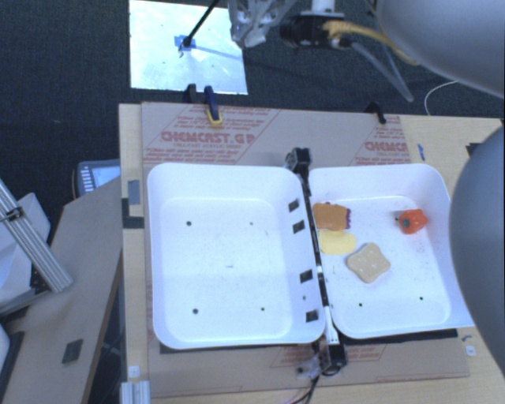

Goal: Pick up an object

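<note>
Dark carpet floor (63, 63) lay behind worktop (134, 142). Shiny metal sheet (185, 47) rested on floor. Aluminium extrusion (31, 245) slanted at left. Light even.

You get bright, even light from overhead. Both white bins (229, 260) are close to overexposed, so their floors lose texture. The shiny plate (187, 46) just left of the hand (254, 24) throws hard glare. Shadows are soft and faint beneath the food pieces (347, 237) well below the hand. The arm (473, 237) near the lens is a blurred grey mass, and the whole frame looks slightly soft and grainy.
</note>
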Controlling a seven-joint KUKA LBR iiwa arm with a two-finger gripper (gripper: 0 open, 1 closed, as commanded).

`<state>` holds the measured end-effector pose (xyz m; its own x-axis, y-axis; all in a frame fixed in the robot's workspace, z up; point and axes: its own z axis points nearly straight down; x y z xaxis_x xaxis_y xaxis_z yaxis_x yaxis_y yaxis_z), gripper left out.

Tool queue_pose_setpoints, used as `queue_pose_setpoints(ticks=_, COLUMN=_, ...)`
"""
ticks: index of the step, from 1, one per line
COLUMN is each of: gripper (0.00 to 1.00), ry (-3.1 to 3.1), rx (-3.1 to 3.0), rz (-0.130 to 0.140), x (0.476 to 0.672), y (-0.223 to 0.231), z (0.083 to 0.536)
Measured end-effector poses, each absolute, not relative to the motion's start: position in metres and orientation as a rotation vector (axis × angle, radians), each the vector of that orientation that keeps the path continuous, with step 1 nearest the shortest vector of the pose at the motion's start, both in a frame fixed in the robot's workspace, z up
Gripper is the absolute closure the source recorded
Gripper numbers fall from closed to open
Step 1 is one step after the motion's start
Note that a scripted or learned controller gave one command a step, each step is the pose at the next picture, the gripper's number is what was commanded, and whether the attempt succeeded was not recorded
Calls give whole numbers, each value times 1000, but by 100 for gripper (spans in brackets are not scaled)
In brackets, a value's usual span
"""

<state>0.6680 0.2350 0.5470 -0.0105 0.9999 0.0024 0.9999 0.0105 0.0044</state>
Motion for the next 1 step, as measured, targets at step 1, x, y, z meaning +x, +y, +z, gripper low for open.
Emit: queue_pose_setpoints(ticks=1, gripper=0, ry=2234, rx=2208, rz=6, x=668, y=235, z=547)
